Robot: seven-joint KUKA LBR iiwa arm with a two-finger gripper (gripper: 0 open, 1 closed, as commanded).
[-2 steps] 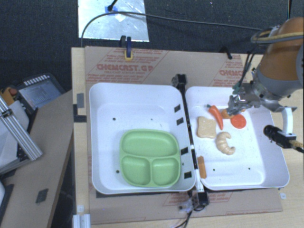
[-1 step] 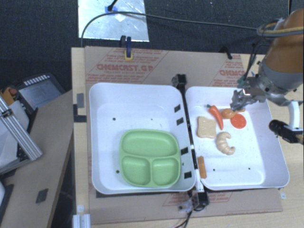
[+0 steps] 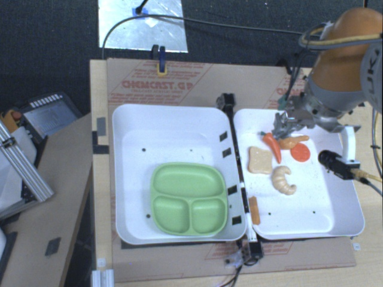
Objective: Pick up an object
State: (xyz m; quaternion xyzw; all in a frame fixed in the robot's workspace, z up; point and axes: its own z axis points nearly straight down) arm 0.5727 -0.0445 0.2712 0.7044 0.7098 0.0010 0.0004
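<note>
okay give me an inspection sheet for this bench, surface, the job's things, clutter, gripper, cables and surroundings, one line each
Surface: two shallow white bins side by side, left bin and right bin, on a brown printed board.
Job's things: in the right bin, a red chili pepper, bread slice, croissant, tomato slice, orange carrot-like piece, and a small orange stick by the divider.
Clutter: green divided plate in the left bin.
Gripper: gripper low over the pepper's top end; nothing visibly held.
Cables: black cable looping behind the board.
Surroundings: foil sheet, aluminium rail at left.
</note>
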